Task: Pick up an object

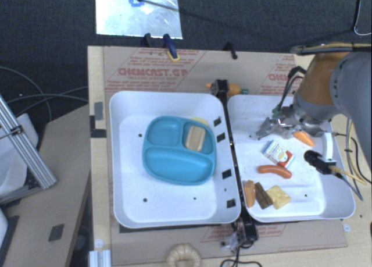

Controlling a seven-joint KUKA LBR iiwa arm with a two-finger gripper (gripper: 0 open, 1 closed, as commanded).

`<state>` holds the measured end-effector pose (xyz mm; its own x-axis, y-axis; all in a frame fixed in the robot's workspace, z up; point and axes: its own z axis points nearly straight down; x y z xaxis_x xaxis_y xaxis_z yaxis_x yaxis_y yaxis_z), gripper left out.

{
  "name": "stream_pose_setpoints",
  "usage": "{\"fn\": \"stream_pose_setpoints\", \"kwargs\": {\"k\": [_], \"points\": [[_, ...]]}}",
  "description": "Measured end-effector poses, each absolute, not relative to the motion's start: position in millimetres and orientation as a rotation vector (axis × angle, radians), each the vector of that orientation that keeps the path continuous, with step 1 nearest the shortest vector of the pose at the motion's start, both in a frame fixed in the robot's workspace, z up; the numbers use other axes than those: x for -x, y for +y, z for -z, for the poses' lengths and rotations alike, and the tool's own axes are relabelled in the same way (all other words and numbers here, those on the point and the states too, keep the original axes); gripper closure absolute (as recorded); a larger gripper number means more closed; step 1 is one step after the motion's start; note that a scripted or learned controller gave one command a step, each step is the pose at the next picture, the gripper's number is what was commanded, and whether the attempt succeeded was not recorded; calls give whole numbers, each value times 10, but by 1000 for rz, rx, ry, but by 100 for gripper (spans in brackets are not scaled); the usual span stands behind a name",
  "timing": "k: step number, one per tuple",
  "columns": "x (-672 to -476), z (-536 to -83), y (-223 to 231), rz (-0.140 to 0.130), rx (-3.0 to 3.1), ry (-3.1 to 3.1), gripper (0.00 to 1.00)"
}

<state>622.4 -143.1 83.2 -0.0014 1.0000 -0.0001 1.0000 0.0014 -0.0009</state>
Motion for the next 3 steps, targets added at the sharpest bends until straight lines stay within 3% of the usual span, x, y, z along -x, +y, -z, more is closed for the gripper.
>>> {"fn": "stream_pose_setpoints", "kwargs": {"k": [1, 3], "points": [[-6241, -962, -1435, 4, 2223, -2226, 100], [-6262, -2092, -1517, 6, 2223, -2229, 100]]}}
